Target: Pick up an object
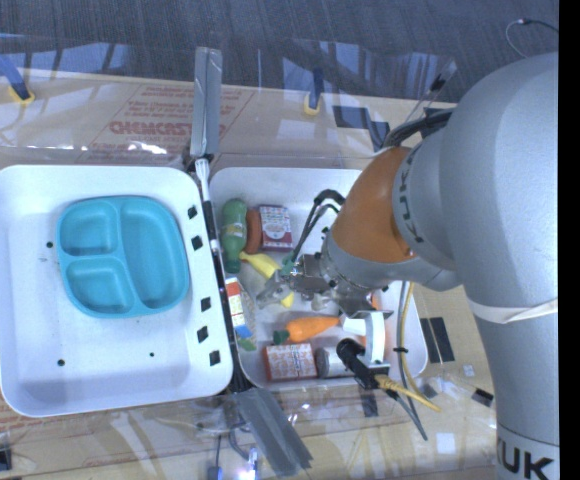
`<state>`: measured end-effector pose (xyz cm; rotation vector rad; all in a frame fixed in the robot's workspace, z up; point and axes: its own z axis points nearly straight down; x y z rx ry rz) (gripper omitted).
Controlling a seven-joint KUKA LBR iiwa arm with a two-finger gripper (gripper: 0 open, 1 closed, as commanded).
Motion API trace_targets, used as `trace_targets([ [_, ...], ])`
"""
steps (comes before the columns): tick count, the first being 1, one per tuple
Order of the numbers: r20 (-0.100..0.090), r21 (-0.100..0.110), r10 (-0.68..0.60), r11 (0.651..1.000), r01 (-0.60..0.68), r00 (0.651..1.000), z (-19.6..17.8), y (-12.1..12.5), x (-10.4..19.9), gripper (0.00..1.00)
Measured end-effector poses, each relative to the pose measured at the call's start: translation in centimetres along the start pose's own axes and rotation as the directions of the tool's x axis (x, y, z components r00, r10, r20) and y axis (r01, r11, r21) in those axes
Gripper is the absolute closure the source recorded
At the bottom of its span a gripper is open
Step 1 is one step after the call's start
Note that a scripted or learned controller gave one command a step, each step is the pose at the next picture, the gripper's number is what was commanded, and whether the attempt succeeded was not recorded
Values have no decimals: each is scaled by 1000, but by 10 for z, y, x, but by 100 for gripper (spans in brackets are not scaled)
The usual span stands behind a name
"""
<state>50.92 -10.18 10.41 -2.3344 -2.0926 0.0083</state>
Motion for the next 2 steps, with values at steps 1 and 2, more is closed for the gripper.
trace_targets([
  [1, -1, 3, -4, 1000, 4, 1000, -9, 0, 1, 100],
  [2, 0, 3, -4, 1000, 4, 1000, -9, 0, 1, 0],
])
